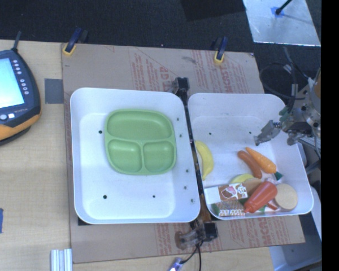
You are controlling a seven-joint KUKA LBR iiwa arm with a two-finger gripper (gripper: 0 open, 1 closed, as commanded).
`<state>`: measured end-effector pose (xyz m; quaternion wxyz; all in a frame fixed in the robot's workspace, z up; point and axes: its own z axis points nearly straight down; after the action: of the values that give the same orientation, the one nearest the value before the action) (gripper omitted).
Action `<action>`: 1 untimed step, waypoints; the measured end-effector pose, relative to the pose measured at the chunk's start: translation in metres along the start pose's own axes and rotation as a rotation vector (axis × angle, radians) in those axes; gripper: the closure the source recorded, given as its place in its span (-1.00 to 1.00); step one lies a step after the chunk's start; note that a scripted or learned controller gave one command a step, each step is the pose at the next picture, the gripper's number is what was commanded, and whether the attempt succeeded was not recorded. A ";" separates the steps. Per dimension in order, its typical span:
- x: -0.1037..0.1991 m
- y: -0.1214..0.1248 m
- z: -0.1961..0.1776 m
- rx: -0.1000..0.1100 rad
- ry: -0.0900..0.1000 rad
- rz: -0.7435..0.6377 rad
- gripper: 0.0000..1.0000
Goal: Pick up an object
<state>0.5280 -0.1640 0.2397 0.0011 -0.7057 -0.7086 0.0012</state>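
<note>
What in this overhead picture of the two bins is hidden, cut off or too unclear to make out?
- Tool: small and blurred, so its grip state is unreadable.
- Arm: cut off by the right edge.
- Small carton: print too small to read.
- Green item: mostly hidden under the carton and the red pepper.

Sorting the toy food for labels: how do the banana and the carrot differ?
The banana is yellow and curved; the carrot is orange and straight. The banana lies against the right bin's left wall, the carrot nearer its right side, beside a sausage. Both share that bin.
</note>
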 end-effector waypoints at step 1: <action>-0.001 0.005 0.113 0.002 -0.001 -0.002 -1.00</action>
<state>0.5326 -0.1648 0.1264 0.0017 -0.7050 -0.7092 0.0021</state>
